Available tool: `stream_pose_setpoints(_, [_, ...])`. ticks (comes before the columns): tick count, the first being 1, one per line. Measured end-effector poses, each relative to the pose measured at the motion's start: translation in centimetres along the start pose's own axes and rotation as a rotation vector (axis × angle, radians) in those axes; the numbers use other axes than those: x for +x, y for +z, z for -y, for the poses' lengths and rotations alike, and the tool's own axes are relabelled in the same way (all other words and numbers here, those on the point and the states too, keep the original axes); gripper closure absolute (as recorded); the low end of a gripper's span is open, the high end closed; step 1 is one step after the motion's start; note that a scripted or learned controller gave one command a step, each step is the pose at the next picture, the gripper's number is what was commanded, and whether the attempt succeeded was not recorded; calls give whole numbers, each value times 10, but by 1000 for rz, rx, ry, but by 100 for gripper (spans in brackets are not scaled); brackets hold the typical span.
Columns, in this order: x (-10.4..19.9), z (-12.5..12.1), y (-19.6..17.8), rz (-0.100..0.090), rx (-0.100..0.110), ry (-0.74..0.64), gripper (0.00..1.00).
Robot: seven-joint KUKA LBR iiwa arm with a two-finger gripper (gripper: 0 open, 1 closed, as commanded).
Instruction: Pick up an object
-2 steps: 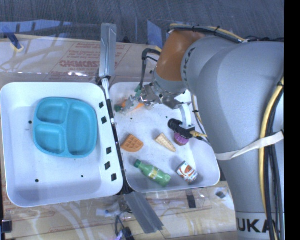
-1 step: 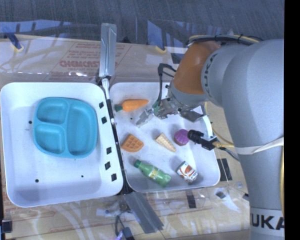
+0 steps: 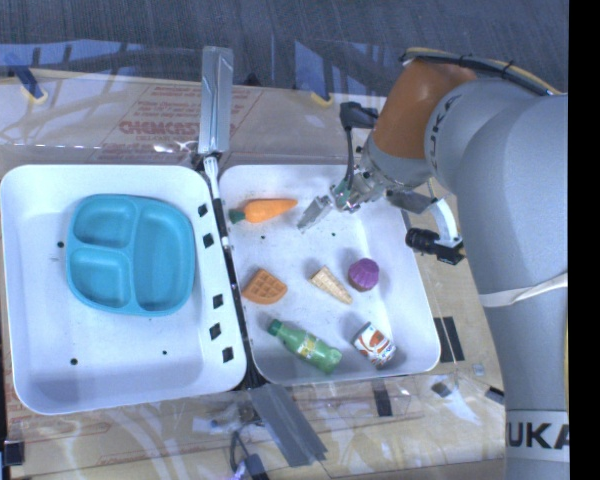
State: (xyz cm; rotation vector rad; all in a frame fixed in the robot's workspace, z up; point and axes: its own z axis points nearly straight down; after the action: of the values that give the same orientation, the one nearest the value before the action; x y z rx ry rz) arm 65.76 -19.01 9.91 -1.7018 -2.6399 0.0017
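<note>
Just right of carrot, hand spread open and empty, waffle, cone below.

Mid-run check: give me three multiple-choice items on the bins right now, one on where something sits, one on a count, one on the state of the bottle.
1. Where is the blue divided tray?
A. In the left bin
B. In the right bin
C. On the bench outside the bins

2. How many loose items lie in the right bin?
A. Three
B. Six
C. Nine

3. How does the green bottle rest?
A. Upright
B. On its side
C. Between the end effector's fingers

Answers: 1 A, it lies inside the left bin. 2 B: carrot, waffle, cone wedge, purple ball, bottle, small can. 3 B, it lies flat, far from the end effector.
</note>
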Motion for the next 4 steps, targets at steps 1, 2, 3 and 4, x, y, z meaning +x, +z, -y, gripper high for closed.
stream_pose_setpoints(1, [-3,41,-32,-2,1,-105,0])
stream_pose_setpoints(2, [71,-33,-83,-1,-1,-146,0])
stream_pose_setpoints(3, [76,-38,2,8,-10,-194,0])
stream_pose_setpoints(4, [71,-40,-14,20,-16,-196,100])
